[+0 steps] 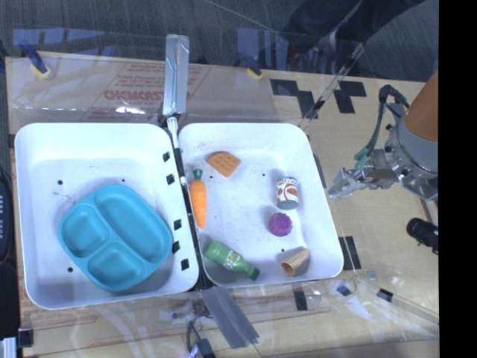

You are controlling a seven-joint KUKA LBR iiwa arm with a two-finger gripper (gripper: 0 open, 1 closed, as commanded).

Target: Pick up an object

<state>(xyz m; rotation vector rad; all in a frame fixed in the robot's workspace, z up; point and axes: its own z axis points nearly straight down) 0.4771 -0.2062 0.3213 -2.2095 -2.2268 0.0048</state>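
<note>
My tool [344,186] hung outside right bin [322,200], carrying nothing; couldn't tell whether open or closed. Carrot [198,203], can [288,192], bottle [230,259] lay unpicked inside. Judged task barely started.

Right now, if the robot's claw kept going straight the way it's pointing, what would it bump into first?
The gripper points left toward the right bin. It would probably meet that bin's rim first, or, if it passes above, the small can. Its height is hard to judge.
</note>
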